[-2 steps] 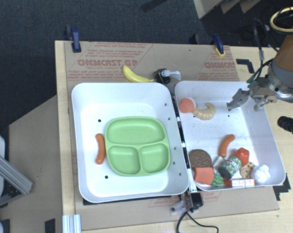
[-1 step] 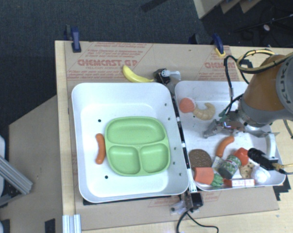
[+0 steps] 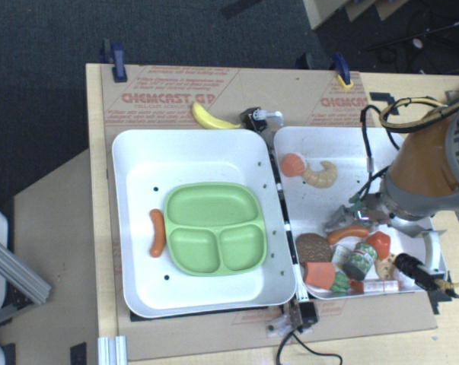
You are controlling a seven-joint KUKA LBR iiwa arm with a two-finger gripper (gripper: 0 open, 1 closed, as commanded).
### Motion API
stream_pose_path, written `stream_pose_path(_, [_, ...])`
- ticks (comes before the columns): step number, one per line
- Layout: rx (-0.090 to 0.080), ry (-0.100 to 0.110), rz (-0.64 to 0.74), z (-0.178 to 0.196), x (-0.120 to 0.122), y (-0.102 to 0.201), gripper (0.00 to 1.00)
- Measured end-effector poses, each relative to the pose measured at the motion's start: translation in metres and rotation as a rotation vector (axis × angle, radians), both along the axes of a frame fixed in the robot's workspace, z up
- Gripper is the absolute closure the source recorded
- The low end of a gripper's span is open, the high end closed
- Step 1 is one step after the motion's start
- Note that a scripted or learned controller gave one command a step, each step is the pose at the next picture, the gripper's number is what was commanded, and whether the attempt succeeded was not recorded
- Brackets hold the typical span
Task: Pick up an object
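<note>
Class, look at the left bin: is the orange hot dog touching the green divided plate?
Apart. The camera view shows a strip of white bin floor between the hot dog and the green plate's left rim.

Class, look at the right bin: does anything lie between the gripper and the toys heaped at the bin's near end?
Nothing visible does. The gripper is already down in the right bin, right at the edge of the pile, beside an orange carrot-like piece and above the brown round piece. The arm's own wrist hides part of the heap.

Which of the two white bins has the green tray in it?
The left bin. The green tray lies in its middle with a sausage beside it; the right bin holds a heap of small items under the arm.
</note>
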State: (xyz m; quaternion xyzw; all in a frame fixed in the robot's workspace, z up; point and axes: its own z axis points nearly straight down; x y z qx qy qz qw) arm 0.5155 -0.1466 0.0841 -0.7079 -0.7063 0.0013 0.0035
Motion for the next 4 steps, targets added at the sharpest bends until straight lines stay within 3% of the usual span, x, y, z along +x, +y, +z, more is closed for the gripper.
stream_pose_path(1, [-0.003,-0.007,0.000,0.011,0.003,0.000,1.00])
stream_pose_path(2, [-0.003,-0.021,0.012,0.107,0.059,0.063,1.00])
stream_pose_path(3, [-0.003,-0.007,0.003,0.100,0.054,0.058,0.00])
stream_pose_path(4, [-0.002,0.002,-0.008,-0.005,-0.009,-0.036,0.00])
